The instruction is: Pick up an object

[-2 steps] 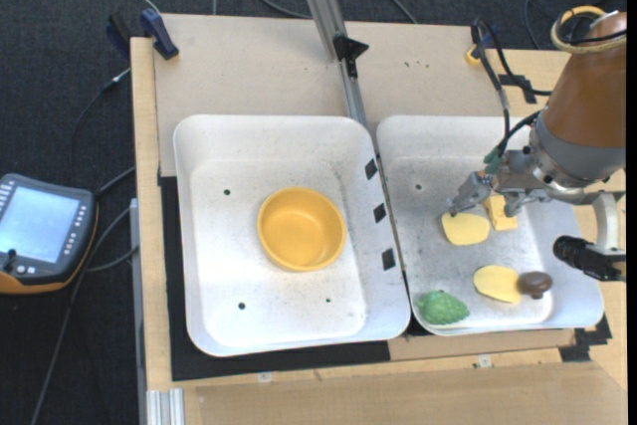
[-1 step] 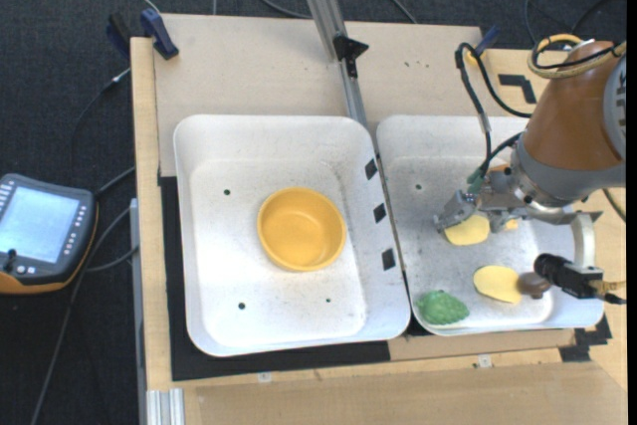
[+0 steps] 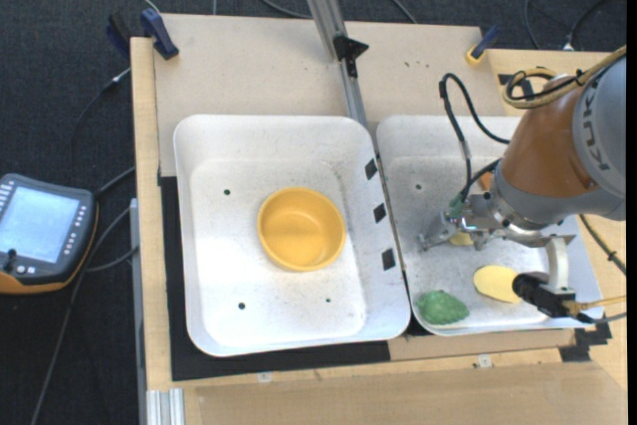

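Camera view: arm reaches from right, gripper (image 3: 445, 232) low inside right bin (image 3: 418, 149), near bin floor. Cannot tell whether pincer is spread or pressed together; too small, part hidden by wrist. No object visibly between its tips. Candidate objects: green lump (image 3: 441, 307) at right bin's front edge, pale yellow piece (image 3: 495, 283) just beside it, under arm. Yellow bowl (image 3: 301, 229) sits mid left bin (image 3: 204, 154), well apart. Judgement: pick not yet done; grasp and lift remain.
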You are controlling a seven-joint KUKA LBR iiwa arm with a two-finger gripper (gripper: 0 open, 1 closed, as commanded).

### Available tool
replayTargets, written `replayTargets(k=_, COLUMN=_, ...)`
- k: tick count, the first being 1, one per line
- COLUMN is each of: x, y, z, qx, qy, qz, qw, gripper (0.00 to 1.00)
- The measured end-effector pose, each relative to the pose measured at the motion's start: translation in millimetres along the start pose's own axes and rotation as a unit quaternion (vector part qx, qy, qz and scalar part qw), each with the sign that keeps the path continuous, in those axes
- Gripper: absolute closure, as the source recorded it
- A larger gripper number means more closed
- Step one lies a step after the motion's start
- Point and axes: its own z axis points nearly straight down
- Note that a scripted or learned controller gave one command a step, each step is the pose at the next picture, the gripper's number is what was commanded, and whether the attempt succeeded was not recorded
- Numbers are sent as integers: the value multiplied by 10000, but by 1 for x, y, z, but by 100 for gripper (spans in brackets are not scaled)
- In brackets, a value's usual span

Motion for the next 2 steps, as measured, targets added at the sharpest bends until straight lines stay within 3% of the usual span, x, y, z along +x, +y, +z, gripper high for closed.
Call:
replayTargets(k=1, x=0, y=0, z=10, qx=-22, qy=-2, qz=-1, qw=10000, gripper=0)
replayTargets(k=2, x=0, y=0, z=-1, qx=-31, qy=-2, qz=-2, qw=10000, gripper=100)
